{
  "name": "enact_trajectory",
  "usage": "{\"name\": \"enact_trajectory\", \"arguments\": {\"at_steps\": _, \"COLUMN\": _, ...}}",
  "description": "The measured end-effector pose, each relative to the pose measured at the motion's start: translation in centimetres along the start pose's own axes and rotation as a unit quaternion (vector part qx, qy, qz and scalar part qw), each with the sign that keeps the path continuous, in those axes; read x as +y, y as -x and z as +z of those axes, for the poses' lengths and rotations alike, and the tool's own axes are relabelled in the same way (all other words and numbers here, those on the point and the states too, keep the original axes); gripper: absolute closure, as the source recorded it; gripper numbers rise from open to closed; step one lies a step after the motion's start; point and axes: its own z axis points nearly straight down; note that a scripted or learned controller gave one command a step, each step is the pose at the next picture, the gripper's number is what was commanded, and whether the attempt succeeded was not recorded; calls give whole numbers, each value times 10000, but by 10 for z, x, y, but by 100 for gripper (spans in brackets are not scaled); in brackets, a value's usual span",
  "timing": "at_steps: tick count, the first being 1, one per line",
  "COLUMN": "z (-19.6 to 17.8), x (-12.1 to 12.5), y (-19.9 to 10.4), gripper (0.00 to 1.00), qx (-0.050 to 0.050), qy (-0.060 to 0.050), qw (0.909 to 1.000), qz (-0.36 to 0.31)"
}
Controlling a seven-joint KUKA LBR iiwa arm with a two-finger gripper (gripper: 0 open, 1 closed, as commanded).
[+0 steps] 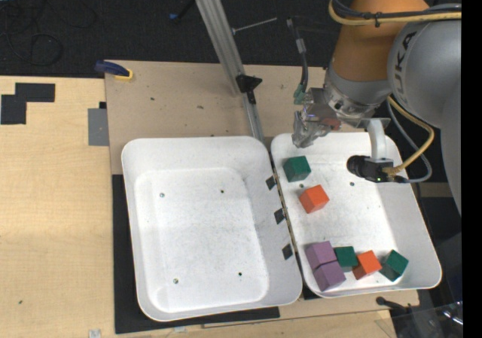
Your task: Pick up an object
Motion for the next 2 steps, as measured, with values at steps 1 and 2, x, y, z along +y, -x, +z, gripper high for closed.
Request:
{"name": "enact_trajectory", "arguments": {"at_steps": 1, "z": 4, "x": 16, "y": -48, "gripper": 100, "qx": -5, "qy": 14, "qw": 10000, "qz": 7}}
{"name": "enact_trajectory", "arguments": {"at_steps": 2, "z": 8, "x": 26, "y": -91, "gripper": 100, "qx": -8, "qy": 15, "qw": 10000, "qz": 8}}
